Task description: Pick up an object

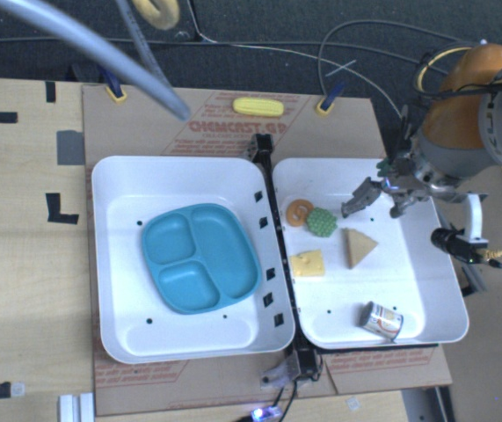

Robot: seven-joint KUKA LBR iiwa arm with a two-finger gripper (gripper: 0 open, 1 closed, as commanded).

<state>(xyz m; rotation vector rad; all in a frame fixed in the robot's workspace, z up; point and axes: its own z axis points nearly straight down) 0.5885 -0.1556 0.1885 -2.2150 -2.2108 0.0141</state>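
Note:
My gripper hangs over the upper right part of the right bin. Its two dark fingers are spread apart and open, with nothing between them. In that bin lie an orange ring, a green knobbly piece, a pale cheese wedge, a yellow cheese block and a silver can on its side near the front. The wedge lies just below and left of the fingers. The ring and the green piece touch each other to the gripper's left.
The left bin holds a blue divided plate. A yellow banana-shaped item lies on the cardboard behind the bins. A grey pole crosses the top left. Cables run behind the right bin.

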